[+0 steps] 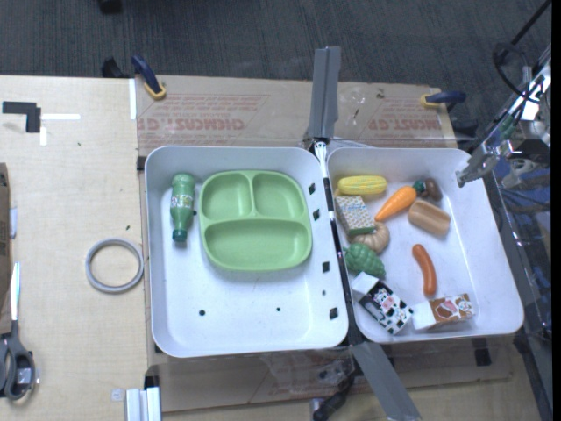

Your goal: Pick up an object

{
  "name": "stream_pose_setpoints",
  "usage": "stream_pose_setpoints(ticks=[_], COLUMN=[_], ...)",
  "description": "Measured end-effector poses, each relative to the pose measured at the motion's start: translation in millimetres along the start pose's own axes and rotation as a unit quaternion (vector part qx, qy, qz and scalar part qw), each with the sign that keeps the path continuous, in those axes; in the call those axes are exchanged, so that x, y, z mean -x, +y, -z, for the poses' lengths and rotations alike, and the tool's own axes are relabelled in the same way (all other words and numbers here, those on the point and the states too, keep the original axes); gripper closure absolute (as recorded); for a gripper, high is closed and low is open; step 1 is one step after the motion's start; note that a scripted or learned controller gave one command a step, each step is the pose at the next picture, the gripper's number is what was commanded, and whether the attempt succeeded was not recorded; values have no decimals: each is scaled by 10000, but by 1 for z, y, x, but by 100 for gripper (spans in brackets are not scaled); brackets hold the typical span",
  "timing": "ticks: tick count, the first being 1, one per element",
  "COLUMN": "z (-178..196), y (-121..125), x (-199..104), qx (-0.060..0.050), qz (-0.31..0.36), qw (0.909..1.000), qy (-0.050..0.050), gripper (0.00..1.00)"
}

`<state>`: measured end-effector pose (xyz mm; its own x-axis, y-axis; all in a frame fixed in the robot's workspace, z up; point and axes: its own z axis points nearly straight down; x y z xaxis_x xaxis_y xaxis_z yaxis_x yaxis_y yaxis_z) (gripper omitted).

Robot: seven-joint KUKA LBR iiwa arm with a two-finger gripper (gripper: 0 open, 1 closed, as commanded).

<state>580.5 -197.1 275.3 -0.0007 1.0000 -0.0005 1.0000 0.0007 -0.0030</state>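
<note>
wooden bench; glossy white bins; sectioned green tray; end effector opening unclear.

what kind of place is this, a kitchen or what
Probably a robotics lab bench, not a kitchen: two white bins clamped to a board, toy food such as a plastic carrot, and office carpet beyond.

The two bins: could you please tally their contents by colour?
Green: 3, bottle, divided plate, broccoli
Yellow: 1, corn
Orange or red: 3, carrot, sausage, meat pack
Tan: 3, bread roll, waffle, round bun
Black-and-white: 1, carton
Total: 11
</note>
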Motion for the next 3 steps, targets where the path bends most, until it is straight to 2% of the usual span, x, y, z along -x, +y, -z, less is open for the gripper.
stream_pose_setpoints(ticks=[1, 2, 3], z=[-153, -170, -184], y=[-96, -22, -47], x=[23, -2, -45], qx=[-8, 183, 3], qz=[-69, -489, -287], qw=[10000, 9986, 9996], qy=[22, -64, 3], gripper=[0, 0, 0])
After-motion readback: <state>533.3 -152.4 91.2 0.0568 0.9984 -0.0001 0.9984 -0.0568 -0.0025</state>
